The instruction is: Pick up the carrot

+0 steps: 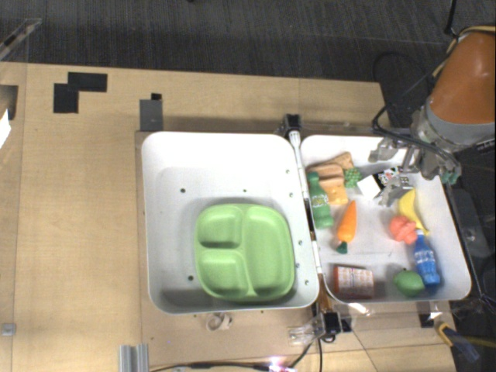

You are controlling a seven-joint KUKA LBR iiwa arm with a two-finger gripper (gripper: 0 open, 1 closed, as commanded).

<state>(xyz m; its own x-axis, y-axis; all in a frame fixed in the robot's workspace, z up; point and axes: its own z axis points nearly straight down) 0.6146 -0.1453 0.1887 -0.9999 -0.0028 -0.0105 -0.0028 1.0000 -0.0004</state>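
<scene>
Orange band (pixel 469 72) of arm looms highest, closest to lens, upper right. Gripper (pixel 393 183) below it, over right bin (pixel 457 285), upper part; fingers spread apart, nothing between them. Banana (pixel 409 208) just below right of jaws; red item (pixel 401 229) beneath that. Carrot (pixel 347 223) down-left of jaws, apart from them, lying on bin floor, green top toward bottom. Bread (pixel 333 170) left of jaws. Blue bottle (pixel 425 260), can (pixel 354 280) farther down. Green tray (pixel 245 248) in left bin (pixel 167 208), well left.
</scene>
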